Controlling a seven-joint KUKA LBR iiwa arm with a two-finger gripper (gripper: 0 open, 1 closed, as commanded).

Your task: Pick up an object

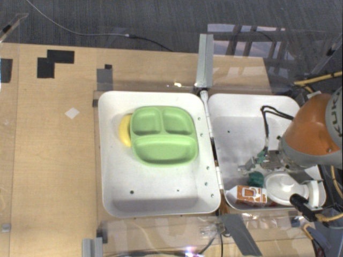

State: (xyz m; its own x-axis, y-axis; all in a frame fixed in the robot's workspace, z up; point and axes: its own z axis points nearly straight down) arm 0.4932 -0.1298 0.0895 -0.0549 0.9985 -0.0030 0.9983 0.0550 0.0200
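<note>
My gripper hangs low in the right bin, near its front right part. Just below it lies a small dark green object. An orange and white carton lies on its side at the bin's front edge. A white bowl sits to the carton's right, partly under the arm's wrist. In the left bin a green divided plate rests near the middle, with a yellow object partly tucked under its left edge.
The arm's orange band and grey wrist cover the right bin's right side. A black cable loops above the gripper. A metal post stands behind the divider between the bins.
</note>
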